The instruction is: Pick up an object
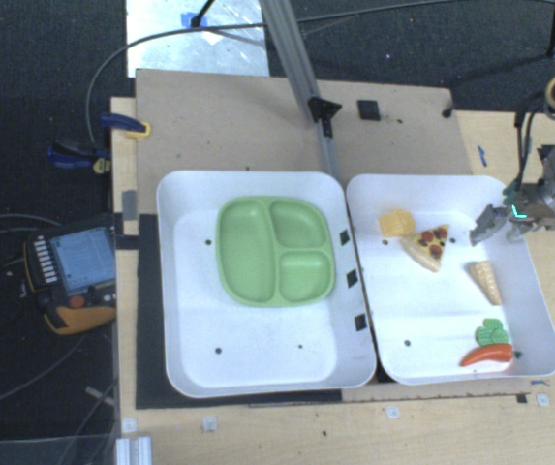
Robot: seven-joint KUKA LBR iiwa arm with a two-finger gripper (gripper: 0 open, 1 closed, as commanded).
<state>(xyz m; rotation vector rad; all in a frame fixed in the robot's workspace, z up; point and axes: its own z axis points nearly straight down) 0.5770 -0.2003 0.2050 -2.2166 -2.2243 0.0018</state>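
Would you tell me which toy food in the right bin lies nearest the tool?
The pizza slice, just left of the tool; the cheese wedge sits slightly farther below.

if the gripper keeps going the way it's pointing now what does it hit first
Probably the pizza slice: the gripper points left and slightly down over the right bin, toward it. Its height is unclear, so it might pass above.

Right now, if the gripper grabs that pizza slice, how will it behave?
The pizza slice looks like a moulded toy, so probably stiff and light. It lies flat in the right bin, so it shouldn't roll, but its low wedge shape may slide away from the gripper.
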